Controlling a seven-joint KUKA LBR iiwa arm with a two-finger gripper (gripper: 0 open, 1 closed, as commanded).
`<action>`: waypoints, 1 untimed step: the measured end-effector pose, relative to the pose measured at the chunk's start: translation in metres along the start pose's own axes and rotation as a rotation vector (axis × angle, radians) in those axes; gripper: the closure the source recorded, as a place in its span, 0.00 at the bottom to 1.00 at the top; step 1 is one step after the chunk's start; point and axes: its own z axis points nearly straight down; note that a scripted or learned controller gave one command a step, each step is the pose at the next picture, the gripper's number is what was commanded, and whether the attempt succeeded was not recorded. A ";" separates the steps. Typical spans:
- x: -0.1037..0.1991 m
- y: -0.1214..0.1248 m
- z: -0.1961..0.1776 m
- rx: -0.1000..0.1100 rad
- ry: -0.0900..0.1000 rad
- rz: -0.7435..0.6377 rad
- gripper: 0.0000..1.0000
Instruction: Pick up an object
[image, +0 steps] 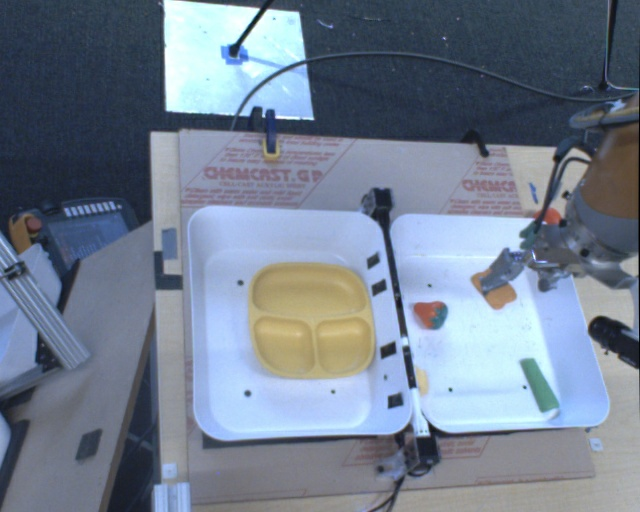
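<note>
In right bin (570, 330), flat orange piece (497, 293) under jaws; jaw state unclear.

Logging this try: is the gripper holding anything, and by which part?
Cannot be told. The gripper sits right over the orange piece in the right bin, but no grasp shows between its fingers.

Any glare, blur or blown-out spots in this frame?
Camera view: the shiny metal sheet at top reflects light and washes out; both white bins are bright but hold detail; the yellow tray and green block look sharp; the claw over the orange piece is slightly soft, its shape hard to read.
</note>
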 end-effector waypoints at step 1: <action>0.000 0.002 -0.006 -0.012 -0.002 -0.002 0.00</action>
